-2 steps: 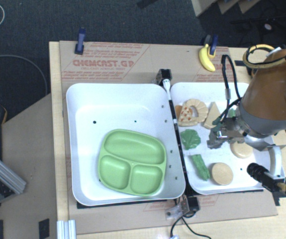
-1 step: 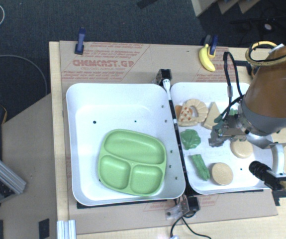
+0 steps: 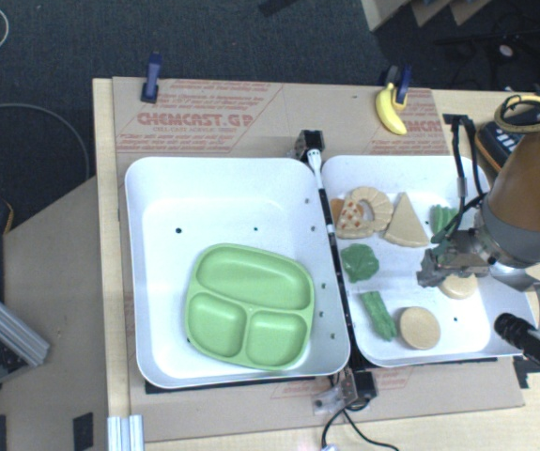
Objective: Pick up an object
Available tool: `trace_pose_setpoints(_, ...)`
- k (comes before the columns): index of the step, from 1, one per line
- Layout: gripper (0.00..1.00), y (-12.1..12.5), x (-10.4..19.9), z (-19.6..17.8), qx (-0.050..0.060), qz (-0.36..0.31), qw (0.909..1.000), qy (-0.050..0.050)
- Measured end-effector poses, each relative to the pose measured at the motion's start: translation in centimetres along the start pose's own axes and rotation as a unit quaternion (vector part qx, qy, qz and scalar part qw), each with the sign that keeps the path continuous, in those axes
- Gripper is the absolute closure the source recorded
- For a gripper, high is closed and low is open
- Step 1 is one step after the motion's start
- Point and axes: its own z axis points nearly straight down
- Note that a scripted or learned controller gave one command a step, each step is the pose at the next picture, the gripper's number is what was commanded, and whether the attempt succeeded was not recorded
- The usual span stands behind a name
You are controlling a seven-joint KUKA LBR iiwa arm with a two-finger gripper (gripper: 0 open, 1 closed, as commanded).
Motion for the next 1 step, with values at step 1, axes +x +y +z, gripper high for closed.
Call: trace_pose_setpoints(1,1.00,0.09,0.25,-1.18,-0.002,-0.002,1.0000,0.000)
